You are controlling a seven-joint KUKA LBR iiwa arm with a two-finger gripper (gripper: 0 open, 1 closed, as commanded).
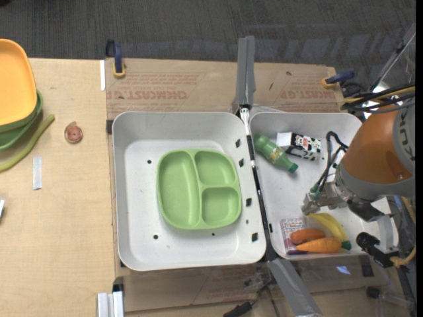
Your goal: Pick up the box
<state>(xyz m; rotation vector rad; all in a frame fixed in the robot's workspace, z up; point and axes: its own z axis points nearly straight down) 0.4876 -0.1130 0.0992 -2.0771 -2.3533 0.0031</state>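
Observation:
The box (301, 144) is a small white carton with black patches, lying on its side near the back wall of the right bin (284, 121). My gripper (315, 202) hangs low over the right bin's front half, just above and left of a yellow banana (330, 226). It is well in front of the box, with bare bin floor between them. Nothing shows in its grasp. The orange band of the arm (380, 154) covers the bin's right side.
A green bottle (276, 153) lies just left of the box. A carrot (320, 245), a second orange piece (307, 235) and a pinkish packet (291, 228) sit at the bin's front. The left bin (132, 177) holds a green divided plate (198, 189).

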